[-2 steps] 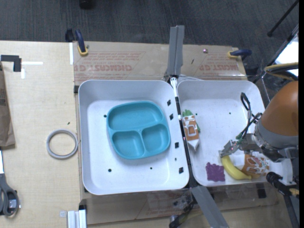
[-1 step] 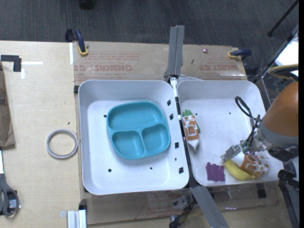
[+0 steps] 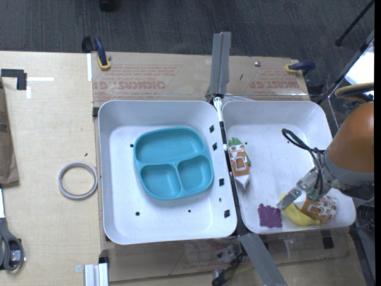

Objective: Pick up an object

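Now gripper (image 3: 290,200) just left of, touching yellow banana (image 3: 299,216); finger state unclear.

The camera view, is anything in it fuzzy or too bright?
In the camera view, the orange band at the right edge looks soft and blurry; the top right corner is washed out bright; the blue divided tray and left bin are evenly lit with faint shadows.

Wooden bench (image 3: 47,130) — two white bins (image 3: 119,177), tape ring (image 3: 78,180), scissors (image 3: 10,250).
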### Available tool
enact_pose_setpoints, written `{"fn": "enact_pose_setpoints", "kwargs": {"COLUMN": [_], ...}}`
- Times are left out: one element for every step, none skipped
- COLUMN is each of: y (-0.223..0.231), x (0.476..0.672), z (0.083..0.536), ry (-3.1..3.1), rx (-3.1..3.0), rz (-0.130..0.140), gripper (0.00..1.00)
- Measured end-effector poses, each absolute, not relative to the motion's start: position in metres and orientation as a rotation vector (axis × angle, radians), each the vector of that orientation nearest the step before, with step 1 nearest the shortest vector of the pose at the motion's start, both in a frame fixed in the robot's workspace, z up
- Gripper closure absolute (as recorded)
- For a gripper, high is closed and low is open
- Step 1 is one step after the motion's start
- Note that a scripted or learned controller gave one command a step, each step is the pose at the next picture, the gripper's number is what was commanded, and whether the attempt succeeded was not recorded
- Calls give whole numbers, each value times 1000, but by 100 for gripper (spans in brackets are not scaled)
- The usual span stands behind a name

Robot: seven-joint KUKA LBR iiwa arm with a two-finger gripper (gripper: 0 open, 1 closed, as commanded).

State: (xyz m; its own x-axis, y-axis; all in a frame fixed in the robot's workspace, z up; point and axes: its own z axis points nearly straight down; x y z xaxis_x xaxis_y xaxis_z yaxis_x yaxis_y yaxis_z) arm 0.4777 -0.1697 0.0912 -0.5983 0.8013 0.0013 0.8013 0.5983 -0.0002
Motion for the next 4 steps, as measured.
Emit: {"fn": "enact_pose_setpoints", "kwargs": {"y": [-139, -140, -104, -20], "x": [478, 479, 484, 478], "z": [91, 100, 91, 191], "ry": [-2787, -2786, -2710, -2502], "rx": [-1447, -1453, -1587, -1900], "rz": [0, -2, -1, 2], "gripper": [0, 100, 100, 100]}}
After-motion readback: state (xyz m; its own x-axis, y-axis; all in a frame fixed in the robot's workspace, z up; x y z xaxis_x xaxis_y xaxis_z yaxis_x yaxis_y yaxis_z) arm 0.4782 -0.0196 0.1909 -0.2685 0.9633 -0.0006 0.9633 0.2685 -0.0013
